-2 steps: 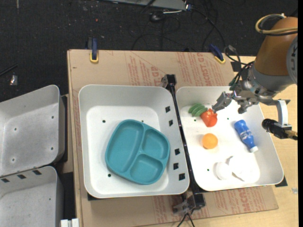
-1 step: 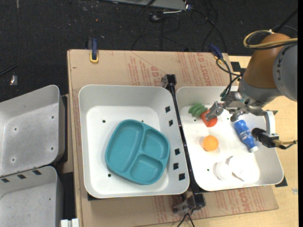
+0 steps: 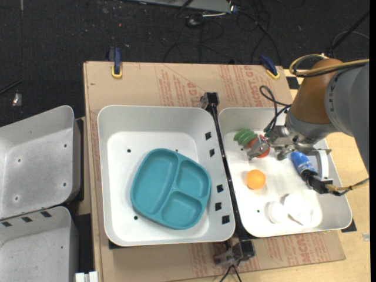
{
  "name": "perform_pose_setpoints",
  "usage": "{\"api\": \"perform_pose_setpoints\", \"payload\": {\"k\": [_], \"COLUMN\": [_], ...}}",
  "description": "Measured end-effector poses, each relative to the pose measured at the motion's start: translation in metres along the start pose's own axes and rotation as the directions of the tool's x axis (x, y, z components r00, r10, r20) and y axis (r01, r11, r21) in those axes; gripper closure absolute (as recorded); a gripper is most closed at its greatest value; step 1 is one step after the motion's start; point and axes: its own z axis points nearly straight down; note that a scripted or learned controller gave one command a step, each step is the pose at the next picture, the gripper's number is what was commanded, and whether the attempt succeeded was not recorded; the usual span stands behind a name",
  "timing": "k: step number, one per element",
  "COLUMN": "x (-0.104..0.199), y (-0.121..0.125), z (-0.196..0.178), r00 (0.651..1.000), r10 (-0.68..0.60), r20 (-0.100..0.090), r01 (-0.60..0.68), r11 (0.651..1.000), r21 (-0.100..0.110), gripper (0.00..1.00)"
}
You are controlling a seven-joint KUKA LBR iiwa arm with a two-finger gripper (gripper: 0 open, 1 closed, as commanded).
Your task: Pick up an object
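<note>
From above, the arm [image 3: 329, 101] is reaching in from the right and leaning over the right bin [image 3: 338, 219], its claw [image 3: 258, 147] sitting low at the bin's upper left — right against a small red thing [image 3: 262, 151] and a green ribbed thing [image 3: 244, 136]. How wide the claw is standing, and whether it has hold of anything, I cannot tell; the wrist is hiding that. The red thing is lying just under the claw tip, the green one just beyond it toward the bin's wall. An orange ball [image 3: 255, 180] is resting a little nearer the camera, a blue bottle [image 3: 302, 163] is lying slantwise under the wrist, and white cups [image 3: 292, 210] are crowding the near corner. In the left bin [image 3: 111, 157], well apart, a teal divided plate [image 3: 170, 188] is lying flat.
</note>
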Motion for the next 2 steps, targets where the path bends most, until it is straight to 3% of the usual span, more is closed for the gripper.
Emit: {"api": "perform_pose_setpoints", "payload": {"k": [1, 2], "x": [0.0, -0.001], "y": [0.002, -0.004], "z": [-0.014, -0.059], "r00": [1.0, 1.0], "r10": [0.0, 0.001], "r20": [0.001, 0.002], "r01": [0.0, -0.001], "r11": [1.0, 1.0], "r21": [-0.006, -0.01], "gripper": [1.0, 1.0]}}
